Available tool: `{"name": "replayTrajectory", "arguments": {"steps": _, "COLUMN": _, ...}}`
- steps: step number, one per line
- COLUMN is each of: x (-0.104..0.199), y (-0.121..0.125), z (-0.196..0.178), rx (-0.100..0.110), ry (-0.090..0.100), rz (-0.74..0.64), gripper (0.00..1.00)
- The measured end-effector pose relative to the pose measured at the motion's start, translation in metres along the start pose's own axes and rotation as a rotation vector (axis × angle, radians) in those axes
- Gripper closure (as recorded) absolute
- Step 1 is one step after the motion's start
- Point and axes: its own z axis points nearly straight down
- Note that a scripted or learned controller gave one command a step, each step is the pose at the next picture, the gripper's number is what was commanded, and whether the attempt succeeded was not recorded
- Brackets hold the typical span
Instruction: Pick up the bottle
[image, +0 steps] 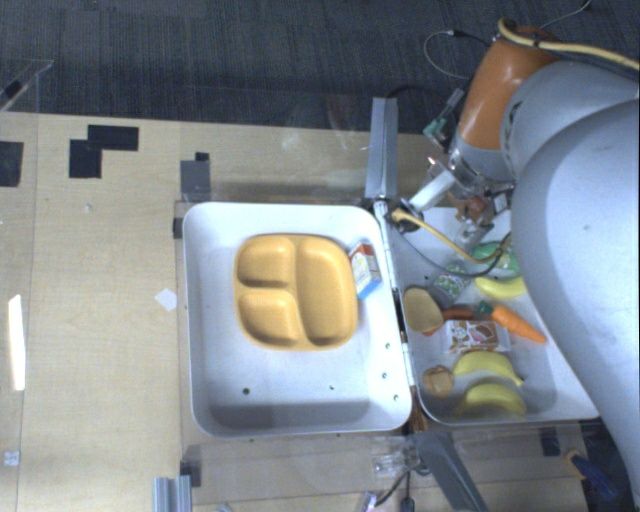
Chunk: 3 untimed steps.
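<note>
Two white bins (200, 330) on wooden bench (90, 330)

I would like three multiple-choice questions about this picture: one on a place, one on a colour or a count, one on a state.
1. Where does the yellow tray lie?
A. in the left bin
B. in the right bin
C. on the bench outside the bins

2. How many compartments does the tray have?
A. two
B. three
C. five

3. How does the carrot stand to the gripper?
A. held by it
B. lying apart in the right bin
C. hanging from it

Answers: 1 A, it sits inside the left bin. 2 B, two small ones beside one large. 3 B, it lies among the bananas in the right bin.
</note>
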Motion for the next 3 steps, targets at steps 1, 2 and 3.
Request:
{"name": "replayTrajectory", "arguments": {"steps": 1, "x": -0.080, "y": 0.004, "z": 0.001, "rx": 0.002, "ry": -0.003, "rz": 0.158, "gripper": 0.00}}
{"name": "replayTrajectory", "arguments": {"steps": 2, "x": -0.047, "y": 0.041, "z": 0.099, "rx": 0.000, "ry": 0.001, "rz": 0.348, "gripper": 0.00}}
{"name": "replayTrajectory", "arguments": {"steps": 3, "x": -0.044, "y": 0.041, "z": 0.087, "rx": -0.003, "ry": 0.007, "rz": 0.339, "gripper": 1.00}}
